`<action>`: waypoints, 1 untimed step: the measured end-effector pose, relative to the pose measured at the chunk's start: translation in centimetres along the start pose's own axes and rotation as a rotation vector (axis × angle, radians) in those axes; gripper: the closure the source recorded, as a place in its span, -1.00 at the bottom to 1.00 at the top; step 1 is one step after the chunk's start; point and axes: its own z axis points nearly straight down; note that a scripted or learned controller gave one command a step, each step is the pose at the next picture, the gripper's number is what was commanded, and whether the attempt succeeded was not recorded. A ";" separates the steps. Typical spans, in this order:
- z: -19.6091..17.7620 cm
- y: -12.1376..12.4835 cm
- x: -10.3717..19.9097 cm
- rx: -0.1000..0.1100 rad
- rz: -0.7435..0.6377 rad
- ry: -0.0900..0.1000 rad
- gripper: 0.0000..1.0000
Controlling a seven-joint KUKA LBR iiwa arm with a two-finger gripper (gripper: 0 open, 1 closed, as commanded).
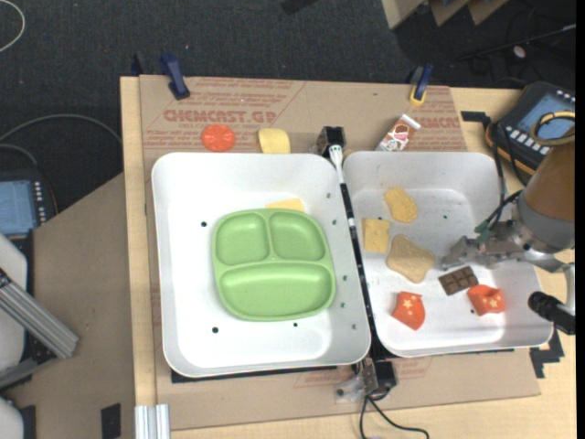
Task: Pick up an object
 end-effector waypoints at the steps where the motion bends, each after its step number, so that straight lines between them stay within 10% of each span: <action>1: -0.2 -4.8 1.4 -0.002 -0.003 0.000 -1.00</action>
